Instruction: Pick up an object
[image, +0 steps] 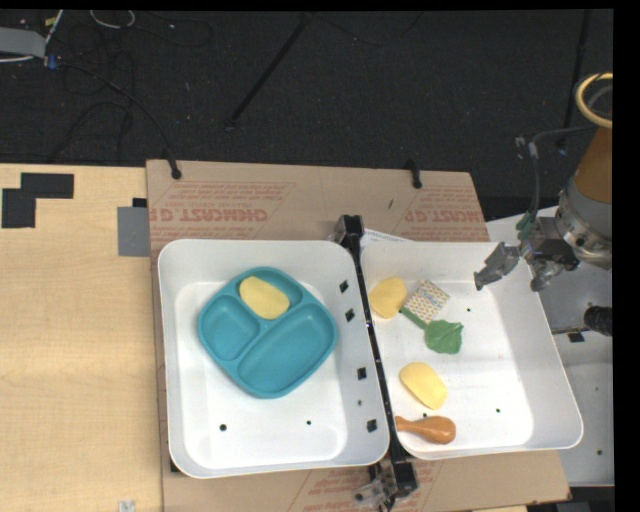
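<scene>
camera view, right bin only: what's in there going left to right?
Yellow piece by the divider → patterned square → green toy, with the gripper over the bin's right rim. The lower yellow piece and the brown drumstick overlap those in x, so left out.

The arm (598, 150) showed at the view's right as a thick rounded body. Its upper part was orange-tan, topped by a pale yellowish ring around a dark opening. Below that came a grey, metallic collar, stepped in bands and wider than the parts beneath it. A thin dark cable looped out from the arm's left side and ran down toward the wrist. The claw (520, 266) was built of dark grey and black pieces, angular and blocky, with small lighter patches between them. One finger (494, 268) was a flat, dark grey tapered bar with a paler face; the other looked shorter and darker, its detail too blurred to tell.
</scene>
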